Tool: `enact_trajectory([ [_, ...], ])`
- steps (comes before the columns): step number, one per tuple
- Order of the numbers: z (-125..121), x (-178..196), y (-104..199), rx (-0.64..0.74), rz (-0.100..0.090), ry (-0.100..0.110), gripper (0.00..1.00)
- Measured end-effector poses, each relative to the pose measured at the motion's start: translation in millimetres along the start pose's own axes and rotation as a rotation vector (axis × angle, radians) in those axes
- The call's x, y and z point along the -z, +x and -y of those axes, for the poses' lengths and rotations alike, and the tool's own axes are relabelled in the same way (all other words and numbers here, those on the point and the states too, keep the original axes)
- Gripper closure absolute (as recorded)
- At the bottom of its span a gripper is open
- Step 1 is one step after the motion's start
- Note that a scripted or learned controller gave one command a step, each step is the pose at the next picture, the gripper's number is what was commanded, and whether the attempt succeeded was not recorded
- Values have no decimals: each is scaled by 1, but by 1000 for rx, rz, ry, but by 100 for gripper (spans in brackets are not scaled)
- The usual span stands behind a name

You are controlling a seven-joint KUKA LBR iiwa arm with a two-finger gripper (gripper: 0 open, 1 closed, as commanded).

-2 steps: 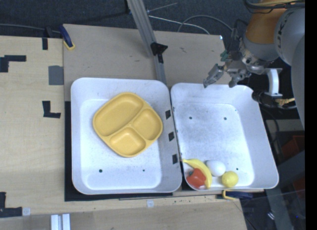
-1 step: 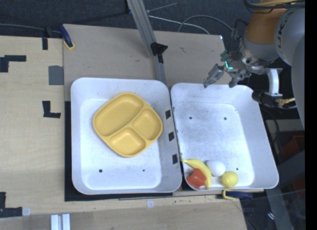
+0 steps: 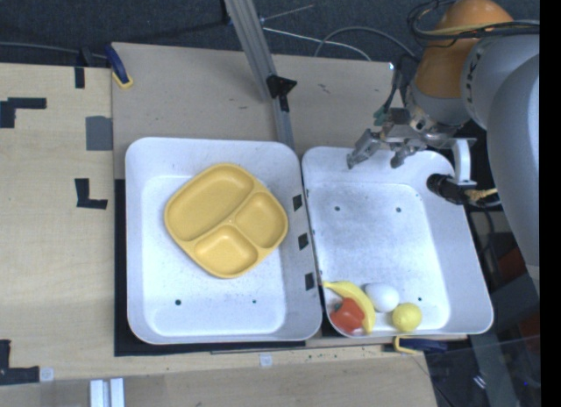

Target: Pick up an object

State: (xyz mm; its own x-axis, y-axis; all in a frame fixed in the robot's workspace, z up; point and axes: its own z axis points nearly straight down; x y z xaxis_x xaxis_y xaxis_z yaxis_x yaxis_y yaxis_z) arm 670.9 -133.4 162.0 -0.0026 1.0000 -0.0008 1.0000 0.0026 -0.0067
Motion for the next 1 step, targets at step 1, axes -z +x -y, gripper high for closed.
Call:
enact_trajectory([
  [1,6,-64,-1,-1,0,2,0],
])
